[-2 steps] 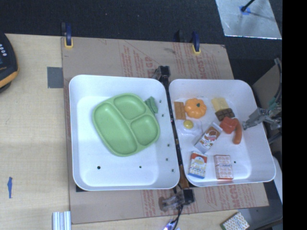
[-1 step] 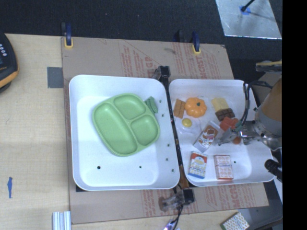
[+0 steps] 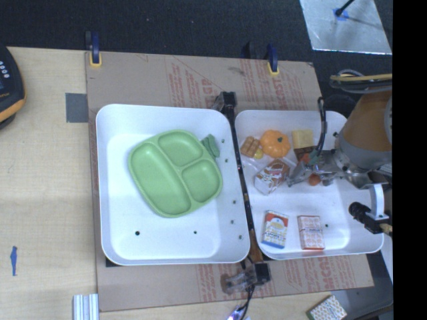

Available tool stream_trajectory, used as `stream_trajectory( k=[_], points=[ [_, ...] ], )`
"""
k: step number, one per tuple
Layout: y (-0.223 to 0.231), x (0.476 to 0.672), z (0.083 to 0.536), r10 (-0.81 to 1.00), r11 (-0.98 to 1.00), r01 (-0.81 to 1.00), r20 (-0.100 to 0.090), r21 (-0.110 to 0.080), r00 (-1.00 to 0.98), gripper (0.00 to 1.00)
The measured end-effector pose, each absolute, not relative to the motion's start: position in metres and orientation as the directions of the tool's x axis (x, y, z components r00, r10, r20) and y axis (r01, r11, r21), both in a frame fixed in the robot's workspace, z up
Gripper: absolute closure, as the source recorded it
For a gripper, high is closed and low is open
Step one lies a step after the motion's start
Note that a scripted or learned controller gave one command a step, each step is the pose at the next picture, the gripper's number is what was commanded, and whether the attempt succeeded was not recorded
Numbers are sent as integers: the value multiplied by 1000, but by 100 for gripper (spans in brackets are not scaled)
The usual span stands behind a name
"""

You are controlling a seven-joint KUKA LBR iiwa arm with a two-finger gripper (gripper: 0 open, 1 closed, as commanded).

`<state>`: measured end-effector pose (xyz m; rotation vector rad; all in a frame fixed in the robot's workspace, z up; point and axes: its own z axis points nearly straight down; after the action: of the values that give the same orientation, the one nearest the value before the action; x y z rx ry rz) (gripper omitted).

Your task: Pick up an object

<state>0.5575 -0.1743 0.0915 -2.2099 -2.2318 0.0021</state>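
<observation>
The right bin (image 3: 347, 245) holds an orange fruit (image 3: 274, 143), a brown snack (image 3: 251, 147), a pale yellow block (image 3: 303, 139), a clear wrapped packet (image 3: 271, 176) and two small printed boxes (image 3: 275, 229) (image 3: 310, 233). My gripper (image 3: 305, 173) reaches in from the right and sits low in this bin, just right of the wrapped packet and below the yellow block. A small red object (image 3: 314, 179) lies right beside it. The view shows nothing held by the gripper.
The left bin (image 3: 113, 239) carries a green divided plate (image 3: 175, 172) with a small green piece (image 3: 211, 145) at its upper right. A black divider with clamps (image 3: 229, 101) runs between the bins. The arm's orange band (image 3: 367, 122) hangs over the right bin's far right side.
</observation>
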Motion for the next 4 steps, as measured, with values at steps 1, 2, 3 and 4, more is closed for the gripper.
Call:
stream_trajectory(
  k=[1, 2, 3, 4],
  points=[
    [-196, 627, 93, 1000, 7, 1000, -3, 4, -7, 0],
    [-177, 658, 123, 1000, 7, 1000, 0, 2, -7, 0],
    [-177, 592, 90, 1000, 3, 1000, 1, -11, -3, 0],
    [-178, 596, 103, 1000, 7, 1000, -2, -4, -7, 100]
  ],
)
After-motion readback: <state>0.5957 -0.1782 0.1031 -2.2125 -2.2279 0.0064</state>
